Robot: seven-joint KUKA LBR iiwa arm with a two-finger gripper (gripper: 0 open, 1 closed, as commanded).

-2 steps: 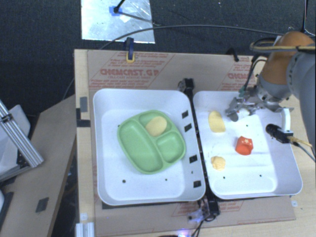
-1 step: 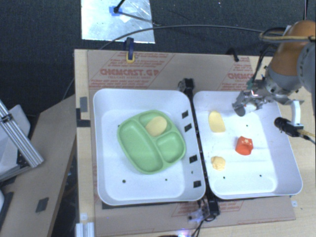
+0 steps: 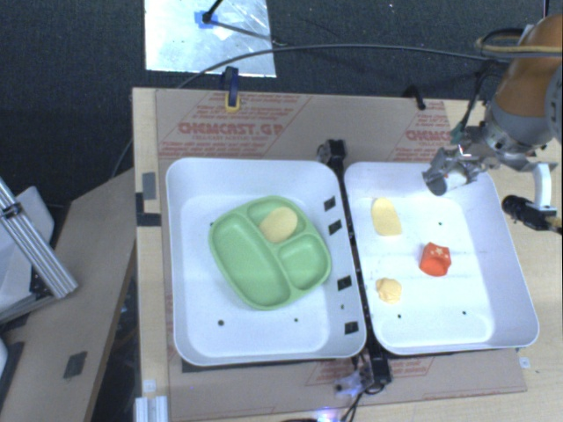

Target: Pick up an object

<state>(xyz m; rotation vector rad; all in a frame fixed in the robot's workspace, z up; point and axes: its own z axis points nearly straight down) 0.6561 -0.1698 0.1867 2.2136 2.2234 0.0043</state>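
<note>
Over the far edge of the right shallow white plastic bin [image 3: 506, 262], the grey two-finger gripper [image 3: 437, 180] hangs above the bin floor, touching nothing; whether it is open or shut cannot be told. Below it lie a pale yellow rectangular block [image 3: 385, 216], a small red-orange lumpy piece [image 3: 435, 258] and a small yellow rounded lump [image 3: 388, 289], well apart. The left white bin [image 3: 198, 236] holds a green divided plastic tray [image 3: 251, 262] with a yellow oval piece [image 3: 280, 225] in its far compartment.
</note>
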